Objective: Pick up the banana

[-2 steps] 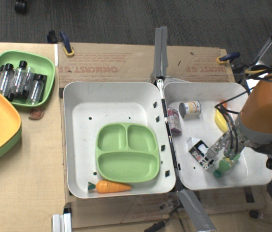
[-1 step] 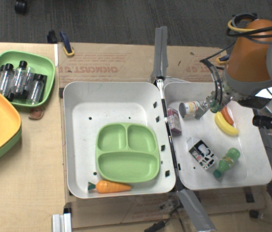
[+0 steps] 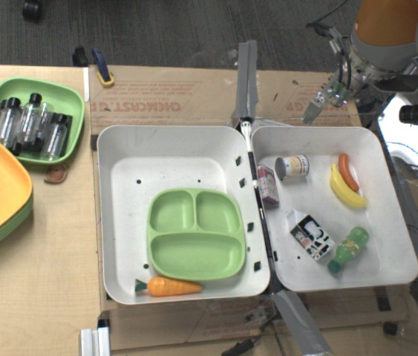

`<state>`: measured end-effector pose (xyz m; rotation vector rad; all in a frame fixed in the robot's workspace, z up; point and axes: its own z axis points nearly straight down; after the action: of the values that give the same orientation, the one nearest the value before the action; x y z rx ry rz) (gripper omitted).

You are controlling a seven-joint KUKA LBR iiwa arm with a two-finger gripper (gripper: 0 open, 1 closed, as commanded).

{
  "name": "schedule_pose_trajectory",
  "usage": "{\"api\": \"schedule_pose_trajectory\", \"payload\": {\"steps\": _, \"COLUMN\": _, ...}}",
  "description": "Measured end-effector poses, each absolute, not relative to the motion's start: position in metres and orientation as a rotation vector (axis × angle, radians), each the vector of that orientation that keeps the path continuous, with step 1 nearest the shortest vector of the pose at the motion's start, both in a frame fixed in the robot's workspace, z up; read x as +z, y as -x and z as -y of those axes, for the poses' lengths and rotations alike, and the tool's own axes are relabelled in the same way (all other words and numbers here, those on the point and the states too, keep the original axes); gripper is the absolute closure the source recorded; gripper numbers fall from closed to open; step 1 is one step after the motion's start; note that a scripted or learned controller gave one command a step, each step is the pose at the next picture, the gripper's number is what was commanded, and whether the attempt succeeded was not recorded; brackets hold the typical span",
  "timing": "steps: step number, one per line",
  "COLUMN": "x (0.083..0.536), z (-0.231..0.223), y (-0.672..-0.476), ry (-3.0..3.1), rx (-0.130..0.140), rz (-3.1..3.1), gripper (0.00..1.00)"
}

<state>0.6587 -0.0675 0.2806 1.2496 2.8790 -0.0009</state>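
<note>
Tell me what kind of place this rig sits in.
Likely a robotics lab: two white bins on a cardboard-covered bench, toy food like the banana, and office-chair casters on carpet.

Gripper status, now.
Gripper: above the right bin's far edge, nothing between its fingers, banana untouched; open or shut cannot be told.

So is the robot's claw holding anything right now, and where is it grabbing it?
No, nothing is held. The gripper hangs above the back edge of the right bin, with nothing between its fingers. The banana lies in that bin.
</note>
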Motion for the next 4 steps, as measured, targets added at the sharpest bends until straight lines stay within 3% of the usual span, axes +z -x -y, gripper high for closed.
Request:
{"api": "schedule_pose_trajectory", "payload": {"steps": 1, "x": 0.247, "z": 0.033, "y": -0.643, "ry": -0.810, "rx": -0.001, "rz": -3.035, "gripper": 1.00}}
{"api": "schedule_pose_trajectory", "payload": {"steps": 2, "x": 0.301, "z": 0.100, "y": -0.647, "ry": -0.562, "rx": -0.001, "rz": -3.086, "gripper": 1.00}}
{"api": "schedule_pose_trajectory", "payload": {"steps": 3, "x": 0.238, "z": 0.049, "y": -0.622, "ry": -0.135, "rx": 0.001, "rz": -3.138, "gripper": 1.00}}
{"api": "schedule_pose_trajectory", "payload": {"steps": 4, "x": 0.271, "z": 0.110, "y": -0.639, "ry": 0.074, "rx": 0.000, "rz": -3.135, "gripper": 1.00}}
